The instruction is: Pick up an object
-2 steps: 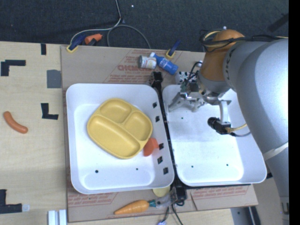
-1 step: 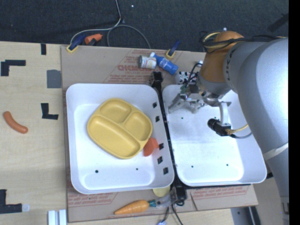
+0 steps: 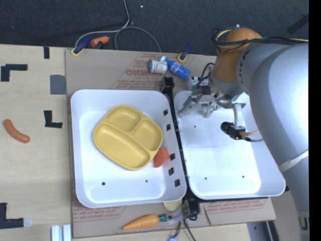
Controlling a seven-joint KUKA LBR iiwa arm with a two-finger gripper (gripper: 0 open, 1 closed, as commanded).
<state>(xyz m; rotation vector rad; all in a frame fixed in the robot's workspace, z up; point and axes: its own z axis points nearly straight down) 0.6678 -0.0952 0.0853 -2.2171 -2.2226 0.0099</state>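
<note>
Over the far left corner of the right bin [image 3: 261, 182], the gripper [image 3: 196, 104] was seen; whether it was apart or together could not be told. A miss was judged likely, since the yellow tray [image 3: 128, 136] and orange piece [image 3: 160, 157] lay in the left bin [image 3: 83, 149].

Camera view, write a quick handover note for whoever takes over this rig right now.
Hand: low over the back left corner of the right bin; whether it is open or shut cannot be told, and nothing is seen held.
Things: yellow divided plate lies in the left bin, with a small orange piece at its right edge. A toy carrot and a sausage lie outside the bins.
Done: no pick visible.
Left: grasp an object and lift it.
</note>
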